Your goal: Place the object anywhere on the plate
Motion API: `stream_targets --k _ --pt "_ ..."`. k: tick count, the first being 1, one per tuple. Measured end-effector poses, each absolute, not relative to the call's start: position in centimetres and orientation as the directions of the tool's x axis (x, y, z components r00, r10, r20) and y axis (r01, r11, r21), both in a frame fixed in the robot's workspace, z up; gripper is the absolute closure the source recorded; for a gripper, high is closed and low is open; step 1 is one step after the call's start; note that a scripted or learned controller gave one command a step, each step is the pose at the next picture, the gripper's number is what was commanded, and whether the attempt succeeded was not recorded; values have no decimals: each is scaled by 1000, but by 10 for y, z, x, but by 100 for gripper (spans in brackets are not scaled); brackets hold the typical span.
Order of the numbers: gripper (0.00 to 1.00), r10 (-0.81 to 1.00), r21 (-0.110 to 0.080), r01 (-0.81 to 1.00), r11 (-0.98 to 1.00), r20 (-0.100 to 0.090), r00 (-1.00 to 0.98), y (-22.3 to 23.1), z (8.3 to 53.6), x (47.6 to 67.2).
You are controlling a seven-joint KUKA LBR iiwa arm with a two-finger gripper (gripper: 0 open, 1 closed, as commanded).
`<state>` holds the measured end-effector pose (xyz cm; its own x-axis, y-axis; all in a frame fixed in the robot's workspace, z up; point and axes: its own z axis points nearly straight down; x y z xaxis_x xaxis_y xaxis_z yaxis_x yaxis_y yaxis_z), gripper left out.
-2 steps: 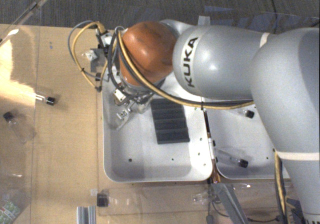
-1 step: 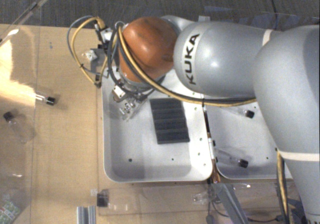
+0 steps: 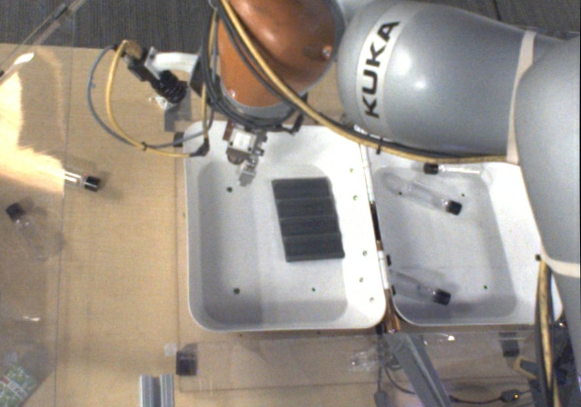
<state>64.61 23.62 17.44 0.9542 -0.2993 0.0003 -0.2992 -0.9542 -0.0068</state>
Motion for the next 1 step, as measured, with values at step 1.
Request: stream_targets --k 1 --pt "0 -299 -7 -299 -954 0 954 236 174 646"
